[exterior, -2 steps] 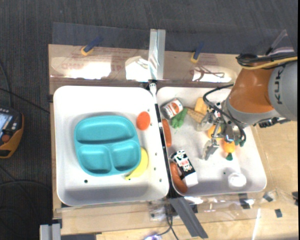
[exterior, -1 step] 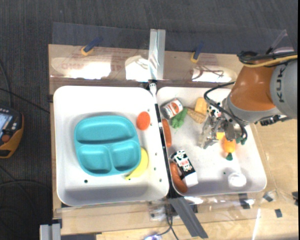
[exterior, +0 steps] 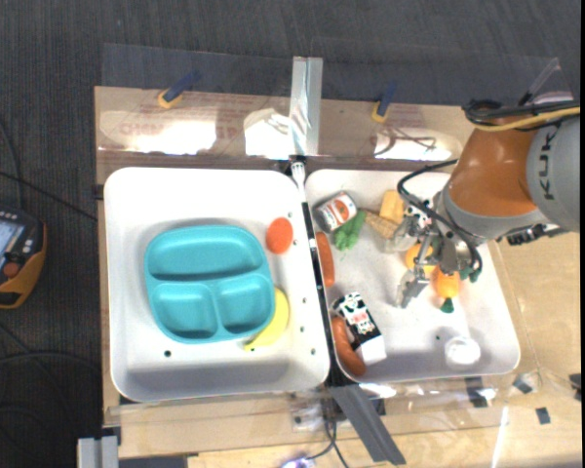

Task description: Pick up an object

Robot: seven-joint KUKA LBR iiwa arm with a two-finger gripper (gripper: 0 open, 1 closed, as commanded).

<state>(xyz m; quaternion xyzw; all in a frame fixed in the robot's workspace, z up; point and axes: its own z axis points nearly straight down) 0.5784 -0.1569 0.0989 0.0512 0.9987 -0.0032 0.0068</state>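
My gripper (exterior: 424,281) is low in the right bin (exterior: 497,354), near its right-hand middle, and stands open. One silvery finger (exterior: 409,288) points down-left. An orange carrot-like toy with a green tip (exterior: 448,286) lies right beside the gripper on its right, and part of it is hidden by the gripper. A second orange piece (exterior: 415,255) shows just under the wrist. I see nothing clearly held between the fingers. The grey arm with its orange band (exterior: 497,174) comes in from the right.
The right bin also holds a small can (exterior: 336,210), a green toy (exterior: 349,230), a yellow block (exterior: 392,206), a cow-patterned carton (exterior: 356,322), a red-orange piece along the divider (exterior: 325,259) and a white cap (exterior: 460,349). In the left bin lie a teal divided plate (exterior: 210,281), an orange ball (exterior: 279,234) and a banana (exterior: 273,328).
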